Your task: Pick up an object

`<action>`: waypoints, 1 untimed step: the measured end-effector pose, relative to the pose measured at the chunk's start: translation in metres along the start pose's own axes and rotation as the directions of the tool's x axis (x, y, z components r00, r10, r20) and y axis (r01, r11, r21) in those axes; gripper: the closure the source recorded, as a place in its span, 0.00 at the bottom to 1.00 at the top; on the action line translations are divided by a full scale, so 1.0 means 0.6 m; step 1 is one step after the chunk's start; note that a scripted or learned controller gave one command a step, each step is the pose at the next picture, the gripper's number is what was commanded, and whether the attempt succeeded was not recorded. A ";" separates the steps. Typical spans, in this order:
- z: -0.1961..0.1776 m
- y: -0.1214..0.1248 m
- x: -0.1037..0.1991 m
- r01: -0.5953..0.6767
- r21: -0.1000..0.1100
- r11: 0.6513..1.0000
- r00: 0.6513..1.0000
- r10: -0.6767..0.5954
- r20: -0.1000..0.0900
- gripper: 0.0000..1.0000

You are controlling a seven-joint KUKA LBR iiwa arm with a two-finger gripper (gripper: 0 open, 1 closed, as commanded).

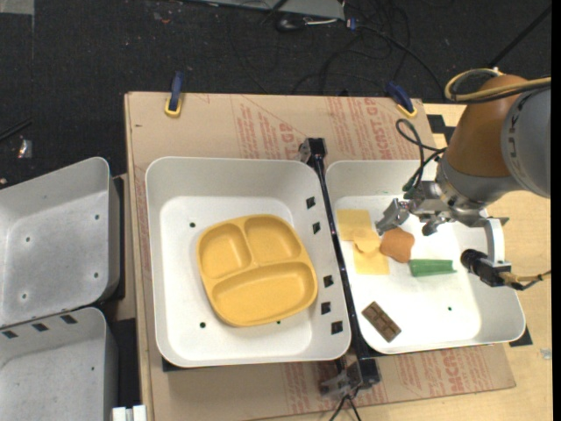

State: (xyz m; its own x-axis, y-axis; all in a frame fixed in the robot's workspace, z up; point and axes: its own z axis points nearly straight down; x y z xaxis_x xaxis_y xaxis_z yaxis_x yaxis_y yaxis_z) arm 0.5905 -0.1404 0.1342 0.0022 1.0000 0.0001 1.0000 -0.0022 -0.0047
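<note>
— Over the right white plastic bin (500,323), what is the two-finger gripper (399,220) doing?
— It hangs just above the rounded orange object (399,246); whether its claw is open or closed, I cannot tell.
— And around it?
— Pale yellow flat pieces (357,226) left, a green wedge (431,267) right, a brown rectangular block (381,321) nearer. The yellow divided plastic plate (257,269) lies in the left white bin (166,235).

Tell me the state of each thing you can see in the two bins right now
yellow divided plate: flat, right side up, alone in the left bin.
yellow slices: flat, overlapping, right bin.
orange object: on a slice's edge, under the gripper.
green piece: lying flat.
brown bar: flat, apart from the rest.
</note>
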 end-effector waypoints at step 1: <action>0.066 0.004 -0.001 -0.001 -0.010 1.000 1.000 0.001 0.001 0.00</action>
State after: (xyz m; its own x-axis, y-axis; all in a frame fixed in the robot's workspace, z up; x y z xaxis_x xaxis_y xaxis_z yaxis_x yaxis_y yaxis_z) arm 0.5930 -0.1409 0.0948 0.0028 1.0000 -0.0004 1.0000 -0.0028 0.0055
